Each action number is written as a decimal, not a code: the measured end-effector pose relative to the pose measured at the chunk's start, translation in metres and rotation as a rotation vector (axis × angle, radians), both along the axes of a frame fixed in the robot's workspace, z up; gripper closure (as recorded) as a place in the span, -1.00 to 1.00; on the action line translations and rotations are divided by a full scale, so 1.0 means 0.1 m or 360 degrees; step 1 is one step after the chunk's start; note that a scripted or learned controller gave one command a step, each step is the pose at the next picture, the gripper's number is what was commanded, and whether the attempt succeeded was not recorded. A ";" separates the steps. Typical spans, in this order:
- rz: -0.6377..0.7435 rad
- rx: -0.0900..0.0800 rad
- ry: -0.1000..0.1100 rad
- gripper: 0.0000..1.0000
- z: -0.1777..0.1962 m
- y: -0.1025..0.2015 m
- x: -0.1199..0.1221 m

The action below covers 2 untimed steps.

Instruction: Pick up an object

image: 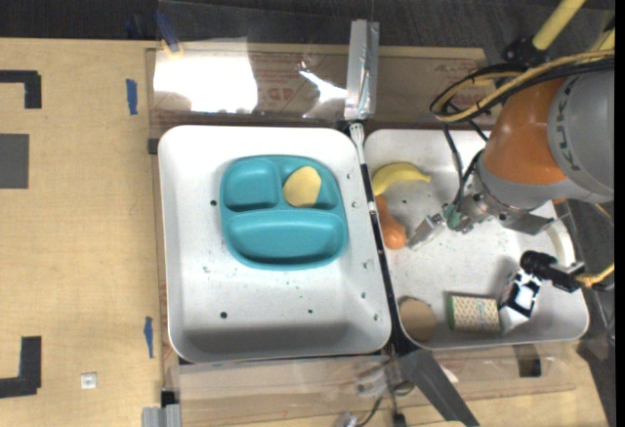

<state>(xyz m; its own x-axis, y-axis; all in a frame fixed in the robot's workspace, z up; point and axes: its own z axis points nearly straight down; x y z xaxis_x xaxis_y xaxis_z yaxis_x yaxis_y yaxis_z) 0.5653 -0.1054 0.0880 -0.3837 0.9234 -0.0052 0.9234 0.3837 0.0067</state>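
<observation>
One pincer [427, 229]: low in the R bin, nr its L wall, reaching in from the R side.
Pincer state: can't tell whether apart or together; nothing seen clamped in it.
Orange piece [392, 232]: just L of the pincer tip, against the R bin's L wall; touching or not, can't tell.
Banana [398, 177]: yellow, above the orange piece, in the R bin's top-L corner, apart from the pincer.
Arm [586, 137]: grey w/ orange band [520, 140], over the R bin's upper R part.
R bin [469, 254]: white, shallow.
Brown round item [418, 318]: bottom-L corner of the R bin.
Patterned block [474, 312]: just R of the brown item, along the bottom wall.
L bin [283, 308]: white, beside the R bin.
Teal tray [283, 237]: divided, mid L bin.
Yellow lump [302, 187]: in the tray's top-R compartment.
Bench [68, 220]: pale wood, under both bins.
</observation>
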 end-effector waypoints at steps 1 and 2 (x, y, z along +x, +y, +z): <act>-0.0286 0.0004 0.0000 -1.00 0.00 -0.03 -0.48; -0.0367 0.0003 -0.0001 -1.00 0.00 -0.06 -0.07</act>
